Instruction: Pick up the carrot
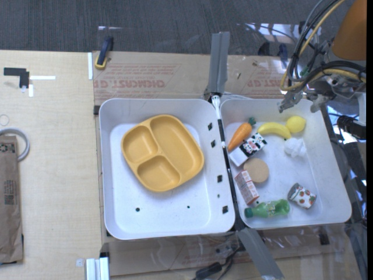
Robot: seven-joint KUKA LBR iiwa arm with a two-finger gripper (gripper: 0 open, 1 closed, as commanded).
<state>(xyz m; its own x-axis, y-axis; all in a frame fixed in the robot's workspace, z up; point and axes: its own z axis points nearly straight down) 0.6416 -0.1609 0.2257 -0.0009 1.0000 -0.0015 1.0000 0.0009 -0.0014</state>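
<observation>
Robot lab: bench (46, 156), cabled arm (326, 69)

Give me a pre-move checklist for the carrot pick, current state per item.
1. Carrot visible in right bin: ok.
2. Top of carrot unobstructed: ok.
3. Side clearance: not ok; it lies along the bin's left wall, lower tip by the black-and-white carton.
4. Tool over carrot: not ok; it sits at the bin's upper right edge, beyond the banana.
5. Tool free of objects: cannot tell.
6. Yellow plate out of the path, in left bin: ok.
</observation>
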